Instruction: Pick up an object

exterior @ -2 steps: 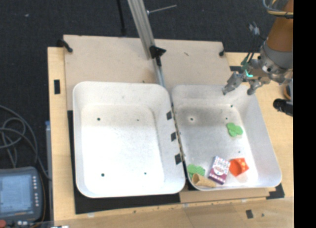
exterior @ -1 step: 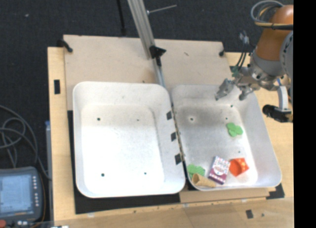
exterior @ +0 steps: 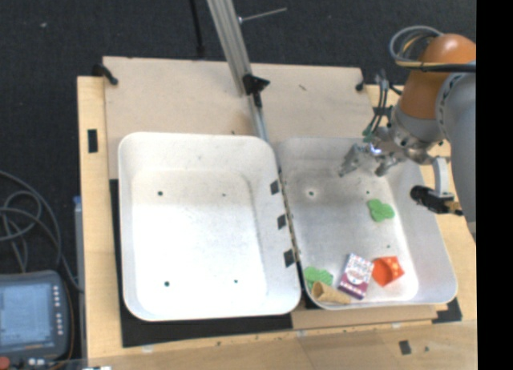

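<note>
Camera view looks down on a pale wooden surface [exterior: 192,88] carrying two white bins. Going left to right, the left bin [exterior: 128,200] comes first, then the right bin [exterior: 321,168], whose near edge holds the candidates: a green piece [exterior: 317,275] in the near-left corner, a tan cone-like piece [exterior: 330,291] touching it, a purple-and-white packet [exterior: 356,274] just beside that, and a red block [exterior: 386,270] next along. A second green lump [exterior: 381,211] lies alone in the middle right of the bin, apart from the cluster.

The gripper [exterior: 367,160] hangs over the far part of the right bin with its two fingers spread apart and nothing between them. By my reading, this is the approach step: no object has been picked. The lone green lump looks the nearest target and the least crowded; the next move would call for shifting toward the near side, centring above it, then descending.

The arm [exterior: 433,96] enters from the right, orange band uppermost, wrist angled down and leftward into the bin.
</note>
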### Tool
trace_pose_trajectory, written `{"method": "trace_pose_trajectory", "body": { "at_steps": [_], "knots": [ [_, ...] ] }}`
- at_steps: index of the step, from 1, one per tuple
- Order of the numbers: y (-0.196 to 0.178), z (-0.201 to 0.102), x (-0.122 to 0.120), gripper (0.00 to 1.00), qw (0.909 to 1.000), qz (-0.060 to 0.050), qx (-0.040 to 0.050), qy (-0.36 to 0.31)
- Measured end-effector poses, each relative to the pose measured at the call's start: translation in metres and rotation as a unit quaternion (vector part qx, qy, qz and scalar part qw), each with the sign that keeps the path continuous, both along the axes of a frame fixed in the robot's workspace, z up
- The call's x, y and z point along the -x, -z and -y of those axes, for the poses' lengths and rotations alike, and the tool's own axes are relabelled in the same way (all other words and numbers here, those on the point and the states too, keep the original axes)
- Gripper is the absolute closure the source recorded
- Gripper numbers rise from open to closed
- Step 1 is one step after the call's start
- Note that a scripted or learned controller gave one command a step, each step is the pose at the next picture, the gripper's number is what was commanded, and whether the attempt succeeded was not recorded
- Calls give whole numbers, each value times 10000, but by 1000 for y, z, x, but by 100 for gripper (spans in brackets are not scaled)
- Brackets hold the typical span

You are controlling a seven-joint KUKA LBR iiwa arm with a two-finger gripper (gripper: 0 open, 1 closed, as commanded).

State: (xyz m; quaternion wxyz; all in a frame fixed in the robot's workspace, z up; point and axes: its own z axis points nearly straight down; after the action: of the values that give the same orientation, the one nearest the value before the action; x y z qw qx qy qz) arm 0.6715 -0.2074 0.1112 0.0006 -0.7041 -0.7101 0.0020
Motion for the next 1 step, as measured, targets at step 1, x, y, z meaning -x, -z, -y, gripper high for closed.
{"method": "trace_pose_trajectory", "body": {
  "at_steps": [1],
  "knots": [
    [10, 1, 0, 0, 10000, 15, 6, -8]
  ]
}}
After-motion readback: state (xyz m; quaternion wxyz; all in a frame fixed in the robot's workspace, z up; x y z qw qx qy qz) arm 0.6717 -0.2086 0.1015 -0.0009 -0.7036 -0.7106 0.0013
